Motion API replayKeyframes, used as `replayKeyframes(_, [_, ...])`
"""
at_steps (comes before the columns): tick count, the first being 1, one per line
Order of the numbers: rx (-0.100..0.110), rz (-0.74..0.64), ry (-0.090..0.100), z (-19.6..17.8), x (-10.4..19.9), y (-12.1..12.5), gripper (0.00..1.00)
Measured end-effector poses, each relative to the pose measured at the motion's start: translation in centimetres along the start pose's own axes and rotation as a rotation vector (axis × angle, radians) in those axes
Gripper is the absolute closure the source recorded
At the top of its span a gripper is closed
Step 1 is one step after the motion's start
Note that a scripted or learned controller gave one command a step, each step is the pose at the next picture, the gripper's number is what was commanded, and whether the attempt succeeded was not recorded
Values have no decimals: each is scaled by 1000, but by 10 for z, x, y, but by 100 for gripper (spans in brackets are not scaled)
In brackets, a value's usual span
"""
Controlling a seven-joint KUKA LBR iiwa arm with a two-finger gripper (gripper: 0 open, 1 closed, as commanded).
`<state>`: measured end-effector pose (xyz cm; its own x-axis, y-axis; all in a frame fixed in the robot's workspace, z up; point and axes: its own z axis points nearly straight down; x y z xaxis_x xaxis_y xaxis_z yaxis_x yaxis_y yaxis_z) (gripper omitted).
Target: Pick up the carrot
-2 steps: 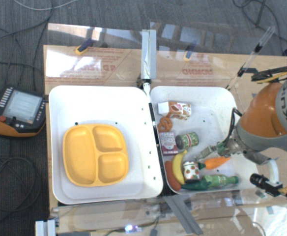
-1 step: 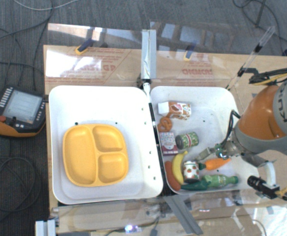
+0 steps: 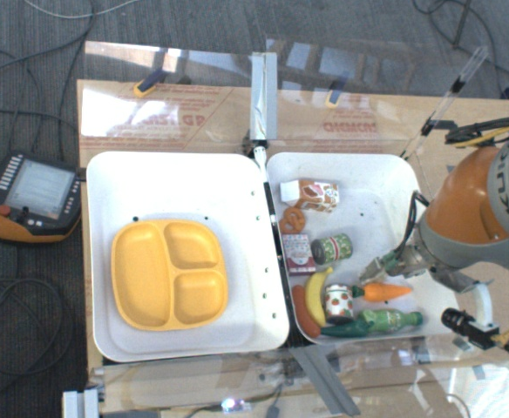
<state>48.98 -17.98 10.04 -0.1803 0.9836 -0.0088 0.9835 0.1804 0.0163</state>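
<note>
The carrot point(image 3: 387, 293) is a small orange toy with a green tip at its left end. It lies flat in the lower right part of the right bin point(image 3: 372, 174). My gripper point(image 3: 390, 268) hangs just above and behind the carrot, at the end of the grey and orange arm point(image 3: 468, 212) that reaches in from the right. Nothing visibly sits in the gripper, and the carrot appears to rest on the bin floor.
Packed around the carrot are a green bottle point(image 3: 381, 321), a red-and-white cup point(image 3: 338, 301), a banana point(image 3: 316, 296), a green can point(image 3: 332, 248), a small packet point(image 3: 297, 252), a pretzel point(image 3: 293, 220) and a carton point(image 3: 318, 194). The left bin point(image 3: 176, 168) holds a yellow divided plate point(image 3: 169, 273).
</note>
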Motion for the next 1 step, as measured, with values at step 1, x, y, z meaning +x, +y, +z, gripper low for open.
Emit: replayKeyframes(1, [0, 0, 0, 0, 0, 0, 0])
